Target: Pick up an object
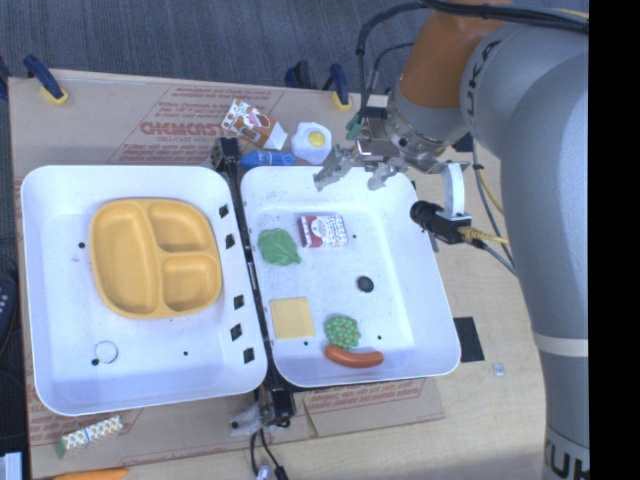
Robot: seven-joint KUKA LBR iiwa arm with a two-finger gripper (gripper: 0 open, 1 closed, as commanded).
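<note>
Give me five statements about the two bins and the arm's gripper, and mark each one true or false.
1. The yellow divided plate lies in the left white bin. True.
2. The gripper holds the orange sausage. False: the sausage lies in the right white bin, near its front edge.
3. The flat yellow cheese slice is in the right bin. True.
4. The green leaf-shaped piece lies on the plate. False: it is in the right bin.
5. The gripper is over the right bin's far edge. True.
</note>
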